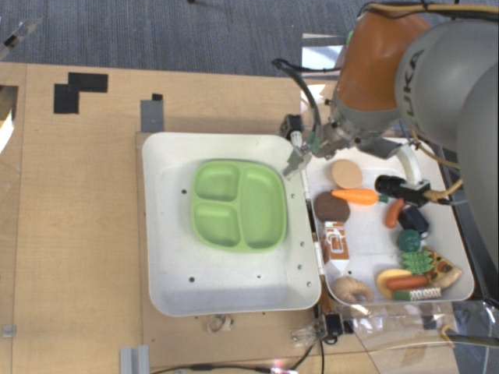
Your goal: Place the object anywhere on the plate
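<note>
The grey arm [437, 68] fills the upper right of the frame, I cannot tell its gripper [300, 158] state at the bin divider, the toy food [390, 232] sits right of centre, so I judge picking pending, the green plate [238, 205] bare.

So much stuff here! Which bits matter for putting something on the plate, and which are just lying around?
For the job:
green plate
gripper
toy foods in the right bin, such as the carrot, one to be picked

Lying about:
black patches on the bench
cables at the front edge
</note>
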You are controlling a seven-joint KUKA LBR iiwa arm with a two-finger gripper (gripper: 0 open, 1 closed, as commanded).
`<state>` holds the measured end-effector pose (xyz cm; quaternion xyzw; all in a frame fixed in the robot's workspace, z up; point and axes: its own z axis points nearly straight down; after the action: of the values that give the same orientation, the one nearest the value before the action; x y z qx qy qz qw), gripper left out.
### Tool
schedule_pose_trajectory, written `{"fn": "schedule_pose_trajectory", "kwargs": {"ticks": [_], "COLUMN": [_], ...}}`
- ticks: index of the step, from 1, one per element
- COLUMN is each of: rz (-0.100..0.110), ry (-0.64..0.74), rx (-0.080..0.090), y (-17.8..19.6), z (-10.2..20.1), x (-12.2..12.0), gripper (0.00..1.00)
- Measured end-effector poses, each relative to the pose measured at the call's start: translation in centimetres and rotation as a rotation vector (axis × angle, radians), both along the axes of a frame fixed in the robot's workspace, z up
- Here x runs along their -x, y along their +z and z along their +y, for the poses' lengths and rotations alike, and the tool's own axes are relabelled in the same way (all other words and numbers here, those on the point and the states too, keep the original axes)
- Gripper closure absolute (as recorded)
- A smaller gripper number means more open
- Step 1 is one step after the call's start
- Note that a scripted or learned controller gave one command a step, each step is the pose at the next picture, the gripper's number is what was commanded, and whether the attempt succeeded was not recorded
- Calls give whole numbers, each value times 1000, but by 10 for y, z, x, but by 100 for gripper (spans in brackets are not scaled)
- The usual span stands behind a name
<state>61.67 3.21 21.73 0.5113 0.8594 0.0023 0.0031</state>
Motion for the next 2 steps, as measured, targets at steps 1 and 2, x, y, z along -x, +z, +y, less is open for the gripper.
{"fn": "schedule_pose_trajectory", "kwargs": {"ticks": [1,2], "rz": [-8,-16], "ry": [7,14], "rx": [0,1], "y": [12,24], "z": [1,2], "x": [-2,-4], "gripper": [100,100]}}
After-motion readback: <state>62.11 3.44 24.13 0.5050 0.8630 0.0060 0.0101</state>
